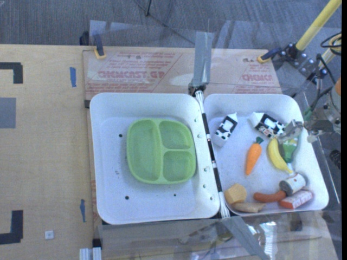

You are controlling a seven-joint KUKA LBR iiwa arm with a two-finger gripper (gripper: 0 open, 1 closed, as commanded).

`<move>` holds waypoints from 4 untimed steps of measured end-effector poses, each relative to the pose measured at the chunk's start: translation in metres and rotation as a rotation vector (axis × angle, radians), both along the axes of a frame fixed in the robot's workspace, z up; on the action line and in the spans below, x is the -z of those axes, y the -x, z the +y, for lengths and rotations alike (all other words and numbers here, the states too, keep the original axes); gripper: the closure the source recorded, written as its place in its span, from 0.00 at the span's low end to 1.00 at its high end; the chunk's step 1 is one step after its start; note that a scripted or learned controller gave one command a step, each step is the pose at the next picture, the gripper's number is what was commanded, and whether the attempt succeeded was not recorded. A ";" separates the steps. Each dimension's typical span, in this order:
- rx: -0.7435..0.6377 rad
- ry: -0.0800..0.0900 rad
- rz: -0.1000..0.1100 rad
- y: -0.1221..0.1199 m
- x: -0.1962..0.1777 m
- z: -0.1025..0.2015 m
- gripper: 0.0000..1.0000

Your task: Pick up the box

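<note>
You have a pale wooden surface marked with black tape corners and short blue tape strips. Two shallow white bins sit on it side by side, touching: the left bin and the right bin. Printed cardboard lies flat behind them.

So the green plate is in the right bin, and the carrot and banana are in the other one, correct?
Not quite: the camera view shows the green plate in the left bin. The carrot and banana are in the other one.
</note>
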State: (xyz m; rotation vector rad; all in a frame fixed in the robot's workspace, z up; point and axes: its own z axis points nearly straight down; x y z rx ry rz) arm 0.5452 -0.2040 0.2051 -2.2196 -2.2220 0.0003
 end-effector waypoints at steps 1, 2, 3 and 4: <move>-0.066 0.003 -0.004 -0.008 -0.199 -0.019 0.00; -0.152 0.002 -0.002 0.065 -0.092 -0.020 0.00; -0.151 0.005 -0.007 0.065 -0.103 -0.022 1.00; -0.151 0.005 -0.007 0.065 -0.103 -0.022 0.00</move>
